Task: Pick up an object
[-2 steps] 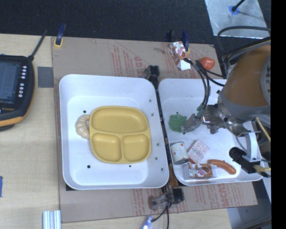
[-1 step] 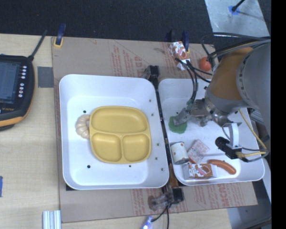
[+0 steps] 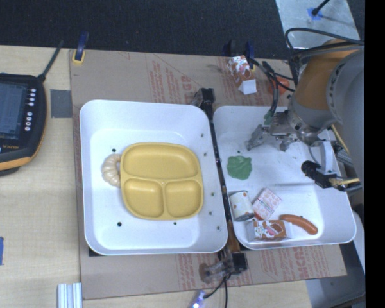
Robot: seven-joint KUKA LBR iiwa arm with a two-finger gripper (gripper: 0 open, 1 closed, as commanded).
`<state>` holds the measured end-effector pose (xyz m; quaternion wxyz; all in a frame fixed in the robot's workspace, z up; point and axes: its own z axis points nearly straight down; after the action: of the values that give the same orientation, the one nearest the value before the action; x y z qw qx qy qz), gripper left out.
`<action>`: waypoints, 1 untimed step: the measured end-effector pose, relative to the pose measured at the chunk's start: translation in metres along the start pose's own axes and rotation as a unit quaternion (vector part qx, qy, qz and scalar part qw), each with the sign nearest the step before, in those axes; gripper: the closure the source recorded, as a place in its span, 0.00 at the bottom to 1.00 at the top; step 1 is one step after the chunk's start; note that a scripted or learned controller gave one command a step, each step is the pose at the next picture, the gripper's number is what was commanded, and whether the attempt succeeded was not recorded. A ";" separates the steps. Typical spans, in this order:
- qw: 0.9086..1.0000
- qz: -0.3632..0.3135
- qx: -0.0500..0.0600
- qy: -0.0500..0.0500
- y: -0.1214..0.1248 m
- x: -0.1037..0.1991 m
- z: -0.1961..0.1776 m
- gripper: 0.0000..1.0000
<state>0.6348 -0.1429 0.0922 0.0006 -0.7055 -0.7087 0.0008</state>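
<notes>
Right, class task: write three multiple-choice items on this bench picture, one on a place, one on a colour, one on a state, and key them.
1. Where does the yellow three-compartment plastic tray lie?
A. in the left white bin
B. in the right white bin
C. on the cardboard outside both bins

2. What colour is the small crumpled lump near the right bin's left wall?
A. red
B. green
C. blue

3. How does the orange-red toy sausage stand to the gripper?
A. clamped in the gripper
B. lying in the bin, apart from the gripper
C. hanging over the bin's rim

Key: 1 A, the tray fills the middle of the left bin. 2 B, the lump is plainly green. 3 B, the sausage rests at the right bin's near end while the gripper is up at its far end.
</notes>
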 end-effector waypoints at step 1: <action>1.000 0.000 0.002 0.000 -0.080 0.043 0.001 0.00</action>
<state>0.5547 -0.0997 0.0913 0.0019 -0.7055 -0.7087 0.0018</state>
